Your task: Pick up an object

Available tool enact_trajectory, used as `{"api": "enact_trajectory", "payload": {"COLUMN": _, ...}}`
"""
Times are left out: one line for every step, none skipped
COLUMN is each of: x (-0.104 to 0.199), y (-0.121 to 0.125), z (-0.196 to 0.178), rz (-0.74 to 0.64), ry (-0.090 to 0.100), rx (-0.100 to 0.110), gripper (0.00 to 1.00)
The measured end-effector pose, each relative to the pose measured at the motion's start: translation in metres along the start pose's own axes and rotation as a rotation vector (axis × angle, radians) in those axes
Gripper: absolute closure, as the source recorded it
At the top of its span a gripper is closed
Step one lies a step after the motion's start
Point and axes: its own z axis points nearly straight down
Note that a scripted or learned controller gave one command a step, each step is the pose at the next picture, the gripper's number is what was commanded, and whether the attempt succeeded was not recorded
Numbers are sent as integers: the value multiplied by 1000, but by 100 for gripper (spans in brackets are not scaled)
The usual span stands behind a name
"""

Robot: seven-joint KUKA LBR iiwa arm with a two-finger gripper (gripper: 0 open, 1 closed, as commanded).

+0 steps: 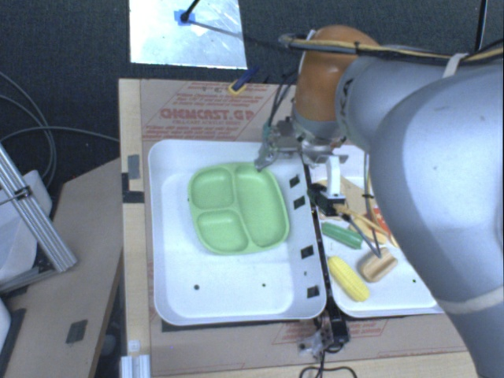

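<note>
Gripper [262,161] sits over the far edge of the left bin [177,290], tip right at the back-right corner of the green tray [238,209]; can't tell if it's touching. Finger state: can't tell. Tray lies flat mid-bin. Right bin [409,294] has corn [347,279], a green piece [341,234] and a tan piece [377,267].
</note>
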Motion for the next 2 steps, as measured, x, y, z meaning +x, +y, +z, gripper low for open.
{"api": "enact_trajectory", "payload": {"x": 2, "y": 1, "z": 1, "rz": 5, "ry": -3, "rx": 2, "gripper": 0}}
{"api": "enact_trajectory", "payload": {"x": 3, "y": 1, "z": 2, "rz": 7, "ry": -4, "rx": 2, "gripper": 0}}
